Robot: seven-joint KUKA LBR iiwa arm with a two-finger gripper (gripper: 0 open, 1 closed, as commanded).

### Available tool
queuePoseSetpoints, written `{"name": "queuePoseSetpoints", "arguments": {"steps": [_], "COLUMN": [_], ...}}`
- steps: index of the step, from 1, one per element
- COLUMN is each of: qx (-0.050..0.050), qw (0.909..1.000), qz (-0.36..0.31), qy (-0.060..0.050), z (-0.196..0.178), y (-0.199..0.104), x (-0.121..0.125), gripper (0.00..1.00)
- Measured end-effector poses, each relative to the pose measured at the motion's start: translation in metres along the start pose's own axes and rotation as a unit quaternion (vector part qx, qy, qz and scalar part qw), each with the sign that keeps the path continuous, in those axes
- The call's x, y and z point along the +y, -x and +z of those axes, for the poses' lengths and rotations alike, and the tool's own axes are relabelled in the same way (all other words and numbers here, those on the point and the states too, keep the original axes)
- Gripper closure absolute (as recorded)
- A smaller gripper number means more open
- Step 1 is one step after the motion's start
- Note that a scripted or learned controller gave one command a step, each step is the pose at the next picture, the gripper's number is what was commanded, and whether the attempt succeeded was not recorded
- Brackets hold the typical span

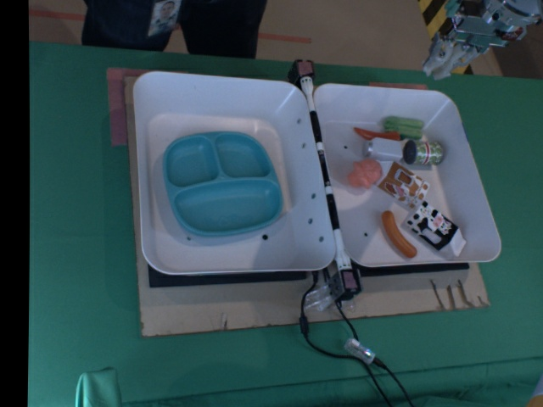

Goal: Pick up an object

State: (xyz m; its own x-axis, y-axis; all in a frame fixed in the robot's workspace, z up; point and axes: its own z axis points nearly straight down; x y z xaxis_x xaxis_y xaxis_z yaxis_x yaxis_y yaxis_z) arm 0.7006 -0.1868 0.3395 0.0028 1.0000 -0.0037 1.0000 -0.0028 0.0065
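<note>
— Right-hand white bin (475, 197), stock? 
— Orange sausage-shaped toy (398, 233), lower centre; green-labelled metal can (423, 152) and pink crumpled lump (366, 174) above it.
— Two-finger gripper (441, 64)?
— Upper right of frame, above the bin's far corner, carrying nothing; grip state unclear.
— Step?
— Approach, I judge; next: descend over one item.

A: What is in the left bin (212, 91)?

B: A blue plate (222, 183) with three parts.

A: And the right bin (462, 151)?

B: A can (423, 153), a green veggie (403, 126), a pink lump (366, 174), a sausage (398, 233) and a cow-print box (430, 225).

A: Where is the gripper (443, 61)?

B: Up high, past the right bin's far corner, over the green tabletop (76, 227).
</note>
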Motion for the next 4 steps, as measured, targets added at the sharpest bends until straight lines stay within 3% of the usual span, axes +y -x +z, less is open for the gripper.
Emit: {"name": "queuePoseSetpoints", "arguments": {"steps": [2, 3, 4], "qx": [0.001, 0.001, 0.000], "qw": [1.0000, 1.0000, 1.0000], "qz": [0.001, 0.001, 0.000], "qy": [-0.002, -0.001, 0.000], "z": [-0.020, -0.025, -0.002], "y": [0.000, 0.000, 0.000], "x": [-0.027, -0.051, -0.004], "gripper": [1.00, 1.00, 1.00]}}
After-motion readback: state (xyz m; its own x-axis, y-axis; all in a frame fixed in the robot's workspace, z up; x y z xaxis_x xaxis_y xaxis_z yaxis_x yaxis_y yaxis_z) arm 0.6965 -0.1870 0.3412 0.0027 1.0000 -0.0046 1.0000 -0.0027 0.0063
